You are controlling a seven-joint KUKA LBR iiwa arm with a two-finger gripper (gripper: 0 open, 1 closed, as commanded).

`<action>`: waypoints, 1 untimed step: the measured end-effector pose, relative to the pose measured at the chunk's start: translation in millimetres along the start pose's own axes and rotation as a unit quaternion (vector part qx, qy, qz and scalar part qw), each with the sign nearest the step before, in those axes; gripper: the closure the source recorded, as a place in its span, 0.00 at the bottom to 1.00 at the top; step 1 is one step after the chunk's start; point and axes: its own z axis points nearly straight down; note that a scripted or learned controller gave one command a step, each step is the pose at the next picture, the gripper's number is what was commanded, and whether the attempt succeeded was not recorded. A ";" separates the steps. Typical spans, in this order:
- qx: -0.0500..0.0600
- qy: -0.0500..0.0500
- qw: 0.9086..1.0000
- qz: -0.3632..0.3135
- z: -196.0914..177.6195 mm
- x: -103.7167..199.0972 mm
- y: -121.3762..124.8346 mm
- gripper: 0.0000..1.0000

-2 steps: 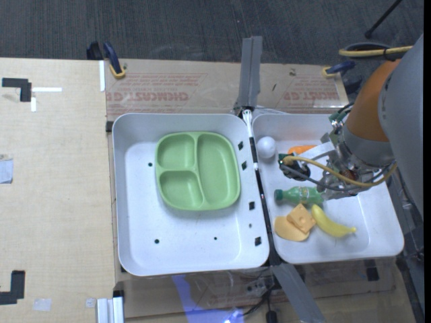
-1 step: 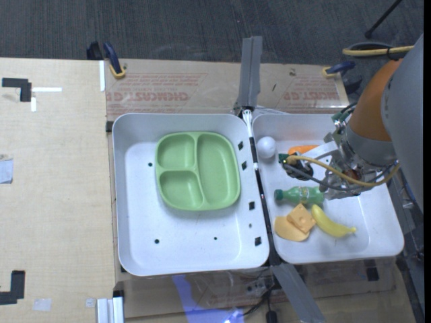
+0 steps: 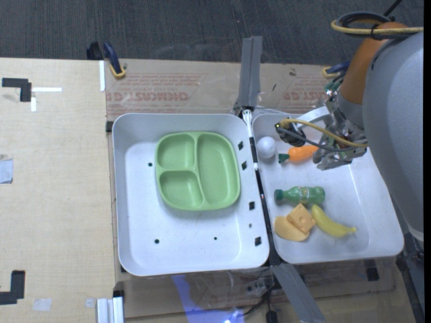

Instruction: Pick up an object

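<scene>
1. Nearest the camera, along the front of the right bin [image 3: 377,247], lie a banana [image 3: 331,222] and, just to its left and touching it, an orange-yellow wedge [image 3: 295,223] like a piece of cheese or fruit.
2. Just behind those two lies a green bottle [image 3: 300,195], on its side, its cap towards the left.
3. Further back in the same bin an orange carrot [image 3: 301,154] lies with its tip pointing left; a small white ball [image 3: 266,146] sits just beside that tip, close to the wall between the bins.
4. The gripper [image 3: 335,155] hangs at the carrot's right end, low over the bin floor, with yellow and black cables looped just behind it. Whether it touches the carrot cannot be made out, and the state of the jaws cannot be told from this angle.
5. The grey arm [image 3: 401,113], with its orange band [image 3: 360,59], comes in from the right and covers the back right corner of that bin.
6. The left bin [image 3: 135,241] holds a green divided plate [image 3: 199,170] with three compartments, lying flat and towards the back of the bin.
</scene>
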 end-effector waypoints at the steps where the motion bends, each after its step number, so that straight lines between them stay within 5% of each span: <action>1: 0.000 0.000 1.000 0.000 -34.6 -56.5 -11.6 1.00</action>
